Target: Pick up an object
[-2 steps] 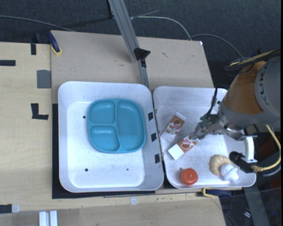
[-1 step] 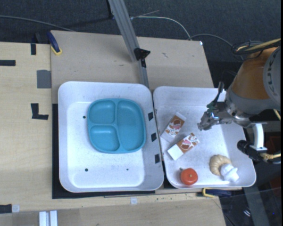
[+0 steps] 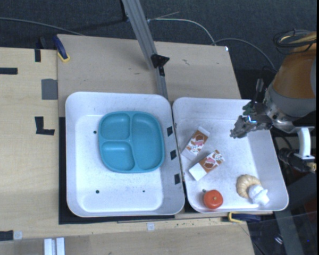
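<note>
In the right bin (image 3: 223,110) lie two small cartons with red-brown print, one (image 3: 196,142) above the other (image 3: 207,164). A red tomato-like ball (image 3: 213,198) rests near the bin's front wall, and a tan croissant-shaped toy with a white end (image 3: 250,187) lies at the front right. My gripper (image 3: 243,126) hangs over the right bin's upper right part, to the right of the cartons and above the croissant toy. Nothing shows between its dark fingers.
The left bin (image 3: 80,158) holds a blue divided plate (image 3: 131,141). A grey metal bar (image 3: 143,33) slants down from the top to the bins' shared rim. The arm's grey body with its orange band (image 3: 295,84) stands at the right edge.
</note>
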Controlling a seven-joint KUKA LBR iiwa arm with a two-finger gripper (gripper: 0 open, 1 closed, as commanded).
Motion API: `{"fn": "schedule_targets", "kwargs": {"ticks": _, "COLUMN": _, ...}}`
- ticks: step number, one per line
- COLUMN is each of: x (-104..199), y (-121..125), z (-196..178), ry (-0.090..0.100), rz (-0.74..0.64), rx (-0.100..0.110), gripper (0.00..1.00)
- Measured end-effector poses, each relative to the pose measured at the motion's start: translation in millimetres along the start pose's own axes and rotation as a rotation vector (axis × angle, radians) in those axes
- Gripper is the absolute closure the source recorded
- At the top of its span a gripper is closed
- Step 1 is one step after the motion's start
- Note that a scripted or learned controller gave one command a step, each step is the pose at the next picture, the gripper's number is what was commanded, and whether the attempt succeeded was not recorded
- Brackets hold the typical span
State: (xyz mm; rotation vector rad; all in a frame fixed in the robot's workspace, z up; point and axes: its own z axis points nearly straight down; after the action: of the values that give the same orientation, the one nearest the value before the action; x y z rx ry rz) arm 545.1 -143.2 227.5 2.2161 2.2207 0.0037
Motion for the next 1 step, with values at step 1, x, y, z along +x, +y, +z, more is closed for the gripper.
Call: {"fn": "schedule_targets", "kwargs": {"ticks": 1, "x": 0.2, "y": 1.0, "z": -39.1, "ry": 0.000, "rz": 0.000, "rx": 0.002, "gripper": 1.00}}
